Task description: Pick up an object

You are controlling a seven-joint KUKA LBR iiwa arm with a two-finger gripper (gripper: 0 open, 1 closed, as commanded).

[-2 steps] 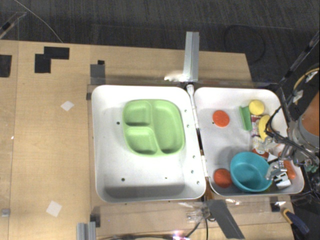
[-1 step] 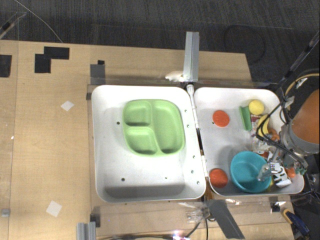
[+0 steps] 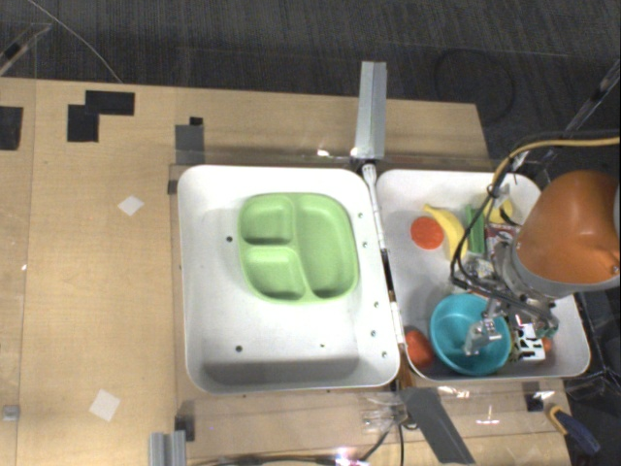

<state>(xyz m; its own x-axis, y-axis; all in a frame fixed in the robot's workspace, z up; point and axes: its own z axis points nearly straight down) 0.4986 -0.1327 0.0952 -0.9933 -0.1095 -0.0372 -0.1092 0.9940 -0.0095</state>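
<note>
Green plastic marks the first item you meet on the left: a three-compartment tray [image 3: 296, 247] lying flat in the left bin [image 3: 209, 289], well apart from the arm. Nothing else lies in that bin.

Move across the divider to the right bin [image 3: 408, 197]. Along its near left corner you will find a small red-orange object [image 3: 417, 348], partly hidden by the rim of a teal bowl [image 3: 464, 330] that sits just beside it. Toward the far side lie an orange ball [image 3: 426, 232] and, touching or nearly touching it, a yellow banana [image 3: 448, 227]. A green item [image 3: 476, 229] stands just right of the banana; its shape cannot be determined.

The gripper [image 3: 482, 336] hangs over the teal bowl, below the orange band of the arm [image 3: 572, 226]. Cables and the wrist obscure the fingers, so whether they are spread, closed or grasping anything cannot be told.

Judge the current step as the approach or descent onto a target, most likely the teal bowl. No object is visibly lifted, so treat the pick as not yet achieved.

The next move calls for the fingers to straddle the bowl's rim, one inside and one outside, before closing. Watch that the bowl does not tip or slide against the red-orange object when the lift begins.
</note>
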